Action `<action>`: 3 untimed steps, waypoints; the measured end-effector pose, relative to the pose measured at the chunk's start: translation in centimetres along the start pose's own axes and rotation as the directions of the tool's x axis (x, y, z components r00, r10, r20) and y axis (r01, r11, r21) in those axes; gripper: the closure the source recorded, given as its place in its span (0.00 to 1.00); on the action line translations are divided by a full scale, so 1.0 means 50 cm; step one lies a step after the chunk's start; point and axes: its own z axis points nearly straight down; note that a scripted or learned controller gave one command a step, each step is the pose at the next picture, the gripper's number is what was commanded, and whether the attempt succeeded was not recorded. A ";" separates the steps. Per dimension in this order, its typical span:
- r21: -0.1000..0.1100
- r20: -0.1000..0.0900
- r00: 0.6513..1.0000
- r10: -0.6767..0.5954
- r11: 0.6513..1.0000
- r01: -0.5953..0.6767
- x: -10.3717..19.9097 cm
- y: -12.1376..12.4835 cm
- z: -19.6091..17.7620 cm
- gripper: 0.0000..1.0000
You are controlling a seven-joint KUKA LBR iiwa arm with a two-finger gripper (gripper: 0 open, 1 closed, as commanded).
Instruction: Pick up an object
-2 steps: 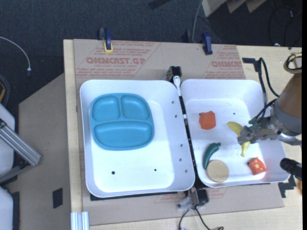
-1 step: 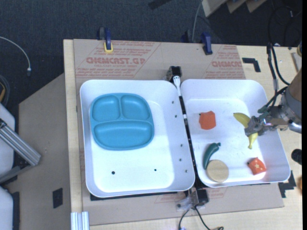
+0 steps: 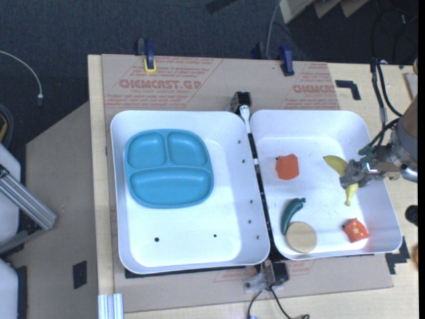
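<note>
The right bin (image 3: 312, 128) holds several objects. A yellow banana (image 3: 336, 164) lies near its right side, with its lower end (image 3: 349, 193) pointing to the front. My gripper (image 3: 352, 173) comes in from the right and sits right over the middle of the banana, hiding part of it. An orange-red piece (image 3: 287, 167) lies in the bin's middle. Toward the front, a green pepper (image 3: 292, 212) leans against a tan round disc (image 3: 301, 236). A small red fruit (image 3: 356, 230) lies at the front right.
The left bin (image 3: 192, 244) holds a blue divided plate (image 3: 170, 168) in its back half. A black divider (image 3: 254, 171) runs between the two bins. Cables (image 3: 380, 92) hang above the right bin's far corner.
</note>
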 end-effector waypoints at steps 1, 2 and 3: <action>0.000 -0.002 1.000 -0.005 1.000 0.005 0.102 0.059 -0.012 1.00; 0.000 -0.001 1.000 -0.005 1.000 0.005 0.200 0.127 0.012 1.00; -0.002 -0.002 1.000 -0.004 1.000 0.004 0.283 0.208 0.006 1.00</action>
